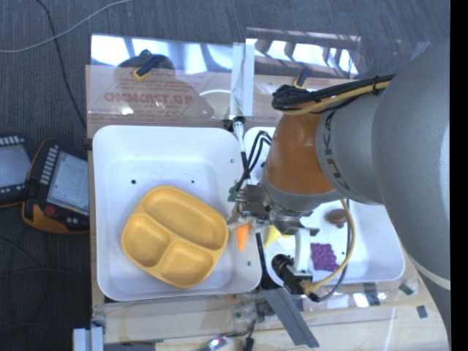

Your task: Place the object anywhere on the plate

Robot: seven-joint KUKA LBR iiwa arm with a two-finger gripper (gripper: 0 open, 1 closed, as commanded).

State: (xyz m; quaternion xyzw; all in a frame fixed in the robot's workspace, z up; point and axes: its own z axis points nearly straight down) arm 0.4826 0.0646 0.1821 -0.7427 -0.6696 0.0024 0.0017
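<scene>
- At the far left I see a teach pendant [57, 189] lying on the floor.
- The yellow divided plate [175, 234] lies in the left bin [117, 148], nothing on it.
- The orange carrot [242, 236] hangs just right of the plate, over the bins' divide.
- The gripper [252, 221] seems to pinch the carrot, but the wrist hides its fingers, so I cannot tell.
- A purple object [323, 255] lies in the right bin [380, 258].

A small orange carrot-shaped object [242, 237] hangs point-down just below my gripper [252, 221], at the left bin's right edge. The yellow three-compartment plate [175, 236] lies flat to my gripper's left, just beside the carrot.
</scene>
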